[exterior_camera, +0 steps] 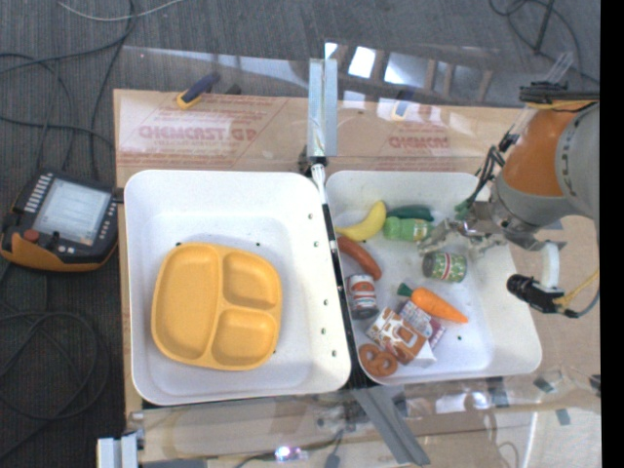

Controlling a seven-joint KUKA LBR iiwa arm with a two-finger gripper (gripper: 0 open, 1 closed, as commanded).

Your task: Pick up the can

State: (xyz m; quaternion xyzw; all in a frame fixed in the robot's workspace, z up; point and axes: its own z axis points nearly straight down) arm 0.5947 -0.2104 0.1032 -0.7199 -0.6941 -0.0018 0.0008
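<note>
While the can [446, 266] lies on its side in the right bin [507, 354], next to the carrot [437, 305], my claw [458, 230] hangs just above it, and I cannot tell how my claw is set, so the pick-up is not done yet.

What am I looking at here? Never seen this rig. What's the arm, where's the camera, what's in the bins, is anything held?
One camera looks down at a slant on a bench with two white bins. The grey arm with an orange band reaches in from the right; its pincer hangs just above a green-labelled can lying on its side. Whether it grips anything cannot be told. The right bin also holds a banana, a green bottle, a sausage, a second small can, a carrot, a snack packet and a pretzel. The left bin holds a yellow divided tray.
</note>
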